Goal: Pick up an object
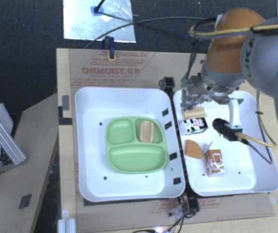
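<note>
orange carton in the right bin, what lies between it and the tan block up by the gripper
In the camera view, between the orange carton and the tan block lie a black-and-white patterned card and a flat orange-brown wedge.

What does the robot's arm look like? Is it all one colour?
No, two colours. The arm is smooth, rounded grey, with a big orange band above the wrist. Black and yellow cables loop around it. Its gripper is a small grey metal piece.

A tan wooden bench (41, 130) stands on dark carpet (17, 33), with a brown sheet of printed cardboard (124, 67) laid across its top, a shiny silver sheet (99, 13) on the floor behind, and a metal rail (0, 135) at the left.
</note>
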`<state>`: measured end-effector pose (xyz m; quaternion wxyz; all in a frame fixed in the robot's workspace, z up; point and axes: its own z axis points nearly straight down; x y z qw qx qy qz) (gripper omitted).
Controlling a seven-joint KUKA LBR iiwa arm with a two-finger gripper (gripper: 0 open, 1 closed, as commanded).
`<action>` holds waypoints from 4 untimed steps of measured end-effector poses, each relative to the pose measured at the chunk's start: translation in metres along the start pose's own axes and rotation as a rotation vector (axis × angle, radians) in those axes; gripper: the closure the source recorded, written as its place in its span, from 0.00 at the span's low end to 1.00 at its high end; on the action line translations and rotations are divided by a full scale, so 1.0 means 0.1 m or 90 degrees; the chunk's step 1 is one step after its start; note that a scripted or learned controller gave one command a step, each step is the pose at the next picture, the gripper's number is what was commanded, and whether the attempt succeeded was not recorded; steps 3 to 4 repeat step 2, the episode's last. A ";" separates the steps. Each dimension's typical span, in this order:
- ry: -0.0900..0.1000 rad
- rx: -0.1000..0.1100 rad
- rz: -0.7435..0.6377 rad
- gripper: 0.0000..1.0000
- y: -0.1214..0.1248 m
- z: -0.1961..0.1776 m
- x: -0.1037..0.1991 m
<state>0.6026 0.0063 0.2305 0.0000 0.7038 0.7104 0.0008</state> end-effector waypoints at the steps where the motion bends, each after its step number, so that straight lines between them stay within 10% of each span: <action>1: 0.000 0.000 0.001 1.00 -0.04 -0.08 0.49; 4: 0.000 0.001 0.000 1.00 -0.06 0.05 0.94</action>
